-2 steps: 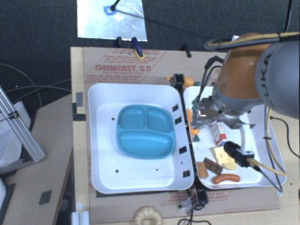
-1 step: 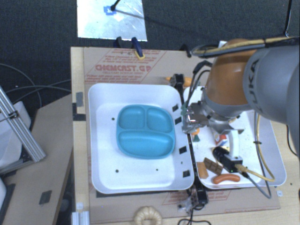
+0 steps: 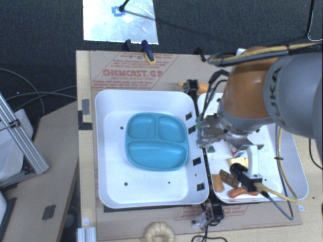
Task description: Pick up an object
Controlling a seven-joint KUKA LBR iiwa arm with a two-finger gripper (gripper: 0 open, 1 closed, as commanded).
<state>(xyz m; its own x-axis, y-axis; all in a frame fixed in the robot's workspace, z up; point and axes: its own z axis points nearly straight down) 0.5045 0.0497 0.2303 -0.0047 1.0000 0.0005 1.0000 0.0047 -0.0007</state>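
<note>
My gripper point(image 3: 206, 137) hangs low over the left edge of the right bin point(image 3: 298, 183), close to the wall between the two bins. The grey arm with its orange band point(image 3: 250, 84) covers most of that bin. A small dark piece point(image 3: 211, 147) sits just under the gripper; I cannot tell whether it is held. Near the bin's front lie a brown block point(image 3: 218, 181), an orange-red piece point(image 3: 236, 192), a gold-coloured item point(image 3: 238, 162) and a white item point(image 3: 253, 160). An orange thing point(image 3: 202, 88) peeks out at the bin's far left corner.
The left bin point(image 3: 113, 185) holds a blue divided plate point(image 3: 155, 140) in its middle. Cardboard point(image 3: 133, 72) lies under both bins. A shiny sheet point(image 3: 120, 14) lies on the dark floor beyond. A metal frame point(image 3: 20, 145) stands at the far left.
</note>
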